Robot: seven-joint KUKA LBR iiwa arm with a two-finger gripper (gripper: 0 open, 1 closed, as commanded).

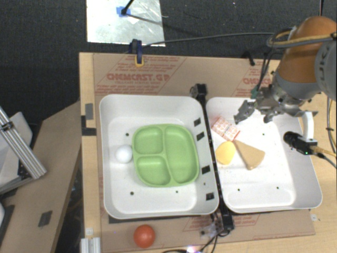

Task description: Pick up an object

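Observation:
In the right bin (279,194) lie a yellow round piece (225,153), a tan wedge (249,154) touching it on its right, and a small pink-and-white checked packet (224,127) just above them. My gripper (257,113) hangs over the far part of the right bin, to the upper right of the packet. Its two grey fingers are spread apart with nothing between them. The left bin (113,141) holds a green divided tray (165,154) and a white ball (124,154) beside the tray's left edge.
An orange ball (144,235) rests on the bench in front of the left bin. A black divider with clips (206,141) runs between the bins. A foil sheet (125,15) lies behind the bench, and a metal rail (21,146) stands at the left.

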